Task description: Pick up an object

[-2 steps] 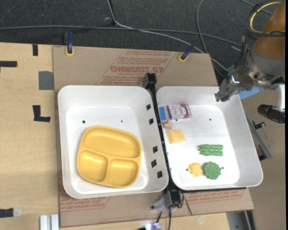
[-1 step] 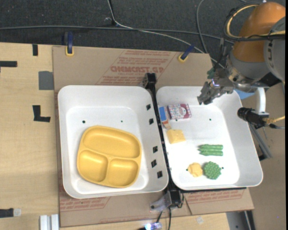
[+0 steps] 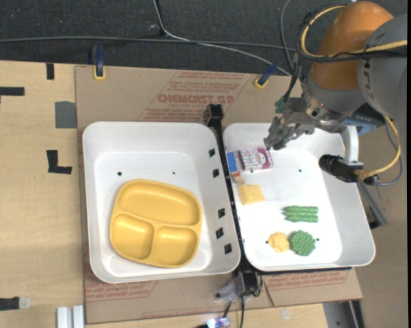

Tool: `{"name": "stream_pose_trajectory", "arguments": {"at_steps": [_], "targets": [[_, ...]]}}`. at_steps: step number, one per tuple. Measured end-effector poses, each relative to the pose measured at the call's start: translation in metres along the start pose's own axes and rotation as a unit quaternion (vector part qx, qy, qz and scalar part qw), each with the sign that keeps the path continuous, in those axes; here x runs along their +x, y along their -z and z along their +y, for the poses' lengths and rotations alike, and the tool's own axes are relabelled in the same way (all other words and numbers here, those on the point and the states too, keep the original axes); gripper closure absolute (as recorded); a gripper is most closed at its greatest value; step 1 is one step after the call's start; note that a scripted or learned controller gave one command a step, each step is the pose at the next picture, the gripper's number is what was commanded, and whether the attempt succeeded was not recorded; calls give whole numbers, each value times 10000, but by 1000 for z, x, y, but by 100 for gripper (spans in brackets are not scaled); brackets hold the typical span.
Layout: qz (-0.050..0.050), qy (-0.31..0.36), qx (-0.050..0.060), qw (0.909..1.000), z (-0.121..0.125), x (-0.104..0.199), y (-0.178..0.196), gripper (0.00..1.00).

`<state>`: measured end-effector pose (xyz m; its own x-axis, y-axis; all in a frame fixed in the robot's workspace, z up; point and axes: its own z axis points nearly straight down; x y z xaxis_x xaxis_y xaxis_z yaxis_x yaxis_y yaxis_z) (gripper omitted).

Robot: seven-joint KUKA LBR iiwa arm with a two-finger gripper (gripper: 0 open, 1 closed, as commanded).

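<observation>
My gripper (image 3: 276, 140) hangs over the back of the right bin (image 3: 342, 203), its dark fingers pointing down just right of a small pink and white carton (image 3: 250, 160). Nothing shows between the fingers. The carton lies flat near the bin's back left corner. In front of it sits a yellow cheese-like block (image 3: 251, 194). Farther forward are a green bean pod (image 3: 300, 214), a round green broccoli-like piece (image 3: 302, 242) and a small yellow piece (image 3: 278, 242).
The left bin (image 3: 96, 149) holds a yellow divided plate (image 3: 155, 223). A black divider with clips (image 3: 221, 183) runs between the bins. A black cable connector (image 3: 336, 167) juts over the right bin's right side. The arm's orange and grey body (image 3: 356, 53) looms at the back right.
</observation>
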<state>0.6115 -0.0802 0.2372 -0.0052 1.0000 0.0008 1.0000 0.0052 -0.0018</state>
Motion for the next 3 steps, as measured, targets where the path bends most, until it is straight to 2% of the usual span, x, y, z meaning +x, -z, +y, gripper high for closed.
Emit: {"name": "stream_pose_trajectory", "arguments": {"at_steps": [3], "targets": [[0, 8, 8, 10000, -17, 156, -23, 100]]}}
